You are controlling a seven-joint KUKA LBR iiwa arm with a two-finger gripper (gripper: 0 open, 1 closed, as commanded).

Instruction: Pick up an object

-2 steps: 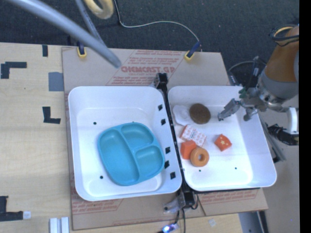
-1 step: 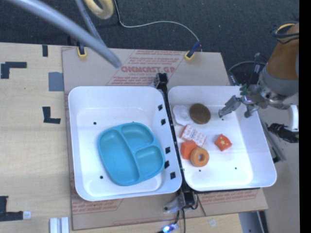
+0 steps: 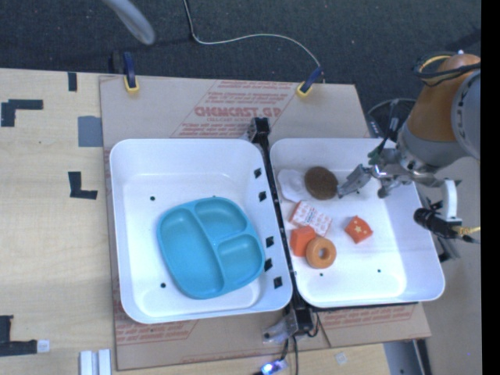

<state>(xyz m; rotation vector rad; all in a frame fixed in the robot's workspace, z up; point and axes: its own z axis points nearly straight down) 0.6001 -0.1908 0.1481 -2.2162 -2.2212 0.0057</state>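
Just jaws [image 3: 353,182] beside brown cookie [image 3: 320,182]

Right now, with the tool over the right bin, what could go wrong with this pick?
1. The tool sits beside the brown round piece, which overlaps a white item; a grasp might drag both.
2. The donut, orange piece and striped packet touch in a cluster, so closing there may catch two or push one away.
3. The red block is small and could slip.
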